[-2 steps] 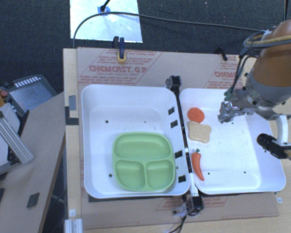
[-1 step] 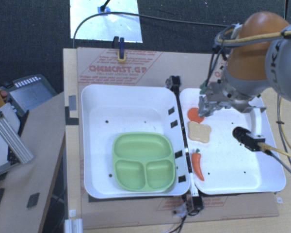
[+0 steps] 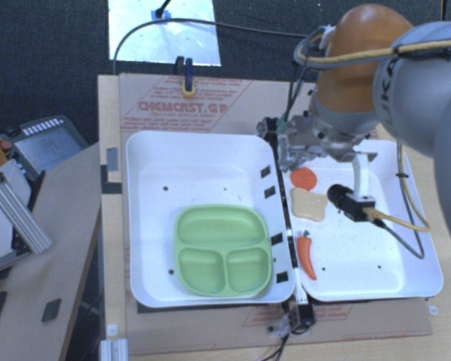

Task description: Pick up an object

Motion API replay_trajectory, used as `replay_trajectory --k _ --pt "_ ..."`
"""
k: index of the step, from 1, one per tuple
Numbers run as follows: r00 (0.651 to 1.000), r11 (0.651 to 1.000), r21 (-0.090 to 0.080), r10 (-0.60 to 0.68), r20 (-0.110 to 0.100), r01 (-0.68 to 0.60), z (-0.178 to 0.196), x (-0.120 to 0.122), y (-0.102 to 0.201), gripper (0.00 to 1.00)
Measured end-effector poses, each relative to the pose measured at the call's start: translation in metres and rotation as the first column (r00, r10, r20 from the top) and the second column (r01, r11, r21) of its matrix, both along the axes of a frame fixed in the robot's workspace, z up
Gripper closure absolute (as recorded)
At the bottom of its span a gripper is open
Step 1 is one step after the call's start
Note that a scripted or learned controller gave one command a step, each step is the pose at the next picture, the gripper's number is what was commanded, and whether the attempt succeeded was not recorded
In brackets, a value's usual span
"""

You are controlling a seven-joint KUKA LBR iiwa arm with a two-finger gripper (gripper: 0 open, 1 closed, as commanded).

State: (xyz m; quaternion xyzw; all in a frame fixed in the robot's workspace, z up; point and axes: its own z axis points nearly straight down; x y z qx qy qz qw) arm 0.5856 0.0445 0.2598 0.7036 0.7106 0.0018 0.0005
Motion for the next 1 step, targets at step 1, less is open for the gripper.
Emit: replay_trajectory --k 1 --pt "1.000 1.000 0.000 -0.001 -0.001 0.001 -0.0075 0.0169 0.0446 1.00"
